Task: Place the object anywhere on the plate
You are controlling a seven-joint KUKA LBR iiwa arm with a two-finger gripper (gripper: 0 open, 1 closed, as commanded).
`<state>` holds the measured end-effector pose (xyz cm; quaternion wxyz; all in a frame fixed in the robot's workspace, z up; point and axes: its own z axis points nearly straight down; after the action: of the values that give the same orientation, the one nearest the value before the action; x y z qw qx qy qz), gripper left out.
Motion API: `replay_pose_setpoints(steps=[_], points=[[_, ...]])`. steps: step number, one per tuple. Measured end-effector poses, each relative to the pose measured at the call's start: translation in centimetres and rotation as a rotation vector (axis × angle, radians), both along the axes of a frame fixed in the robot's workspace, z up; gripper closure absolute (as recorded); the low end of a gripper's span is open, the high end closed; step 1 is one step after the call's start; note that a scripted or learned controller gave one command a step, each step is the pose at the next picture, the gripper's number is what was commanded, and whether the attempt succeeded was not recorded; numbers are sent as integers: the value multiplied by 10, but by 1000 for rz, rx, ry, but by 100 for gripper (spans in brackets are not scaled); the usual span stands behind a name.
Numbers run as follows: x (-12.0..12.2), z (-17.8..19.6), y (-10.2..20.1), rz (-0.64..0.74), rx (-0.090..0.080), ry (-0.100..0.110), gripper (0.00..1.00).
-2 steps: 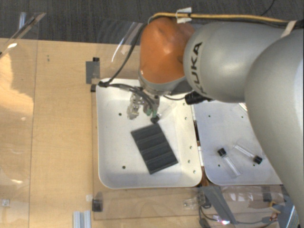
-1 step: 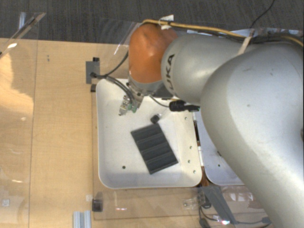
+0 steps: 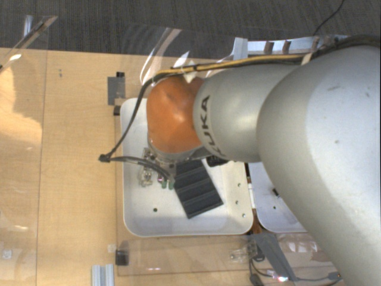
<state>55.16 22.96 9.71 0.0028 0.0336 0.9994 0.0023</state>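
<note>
Arm reaches in from right, covering most of left bin. Gripper low over bin's left part; cannot tell its state. Dark ribbed slab lies tilted on bin floor, just right of gripper. Right bin mostly hidden under arm.

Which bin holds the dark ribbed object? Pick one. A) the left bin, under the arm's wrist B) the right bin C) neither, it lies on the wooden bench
A: the dark ribbed object lies inside the left bin, just below the arm's orange band.
</note>
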Motion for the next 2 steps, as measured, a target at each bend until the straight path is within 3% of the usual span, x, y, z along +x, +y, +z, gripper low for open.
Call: replay_pose_setpoints(steps=[1,2], points=[[18,107,-19,670,-3,-10,100],[51,1,-2,249,0,-6,100]])
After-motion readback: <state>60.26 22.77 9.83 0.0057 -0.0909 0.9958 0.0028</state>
